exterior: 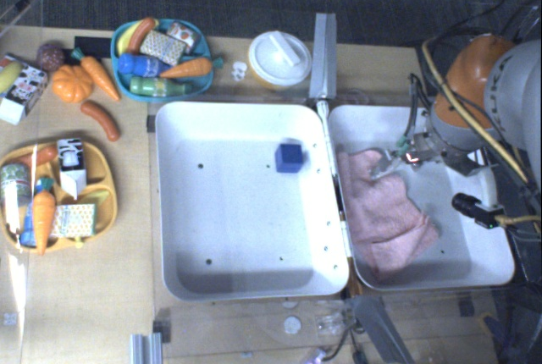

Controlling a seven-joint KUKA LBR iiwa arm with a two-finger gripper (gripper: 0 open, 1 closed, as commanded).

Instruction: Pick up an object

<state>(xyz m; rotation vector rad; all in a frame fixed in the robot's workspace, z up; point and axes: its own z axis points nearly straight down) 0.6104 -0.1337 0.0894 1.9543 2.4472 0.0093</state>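
Observation:
A small blue cube (290, 157) lies in the left bin (212, 269), toward its upper right. A crumpled pink cloth (385, 218) fills the left half of the right bin (483, 261). My gripper (392, 162) hangs low over the cloth's upper edge, near the back of the right bin, with the grey arm and its orange band (474, 66) rising behind it to the right. Nothing is visibly lifted off the bin floor.
A metal divider post (322, 57) stands at the back between the bins. A white lidded bowl (279, 57), a blue bowl of toy food (161, 59) and a yellow tray of toy food (59, 197) sit on the bench to the left. Cables (474, 210) hang at the right.

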